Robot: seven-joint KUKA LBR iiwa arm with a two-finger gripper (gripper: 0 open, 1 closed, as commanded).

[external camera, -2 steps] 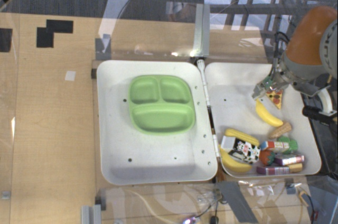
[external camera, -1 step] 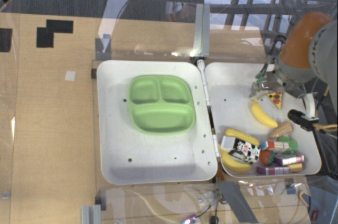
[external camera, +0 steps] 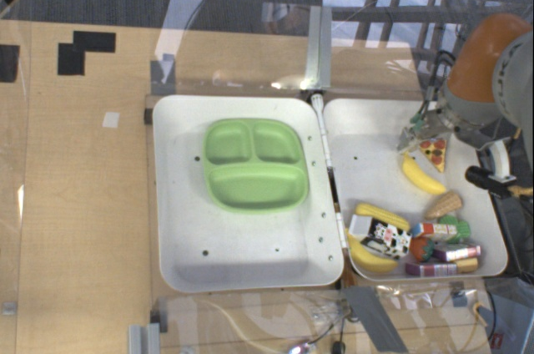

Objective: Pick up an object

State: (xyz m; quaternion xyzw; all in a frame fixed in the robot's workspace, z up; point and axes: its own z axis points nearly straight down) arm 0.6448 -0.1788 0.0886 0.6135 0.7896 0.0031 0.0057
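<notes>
Pincer (external camera: 420, 133) over right bin (external camera: 367, 127) — grip state unclear, just beside pizza-slice toy (external camera: 433, 153), banana (external camera: 422, 175) below.

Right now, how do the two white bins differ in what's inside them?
The left bin holds a single thing, a green divided tray lying flat near its middle. The right bin holds many small things: a banana, a pizza slice toy and a pile along its near edge. The gripper hangs over the right bin, not the left bin. Both are shallow, white and sit side by side.
</notes>
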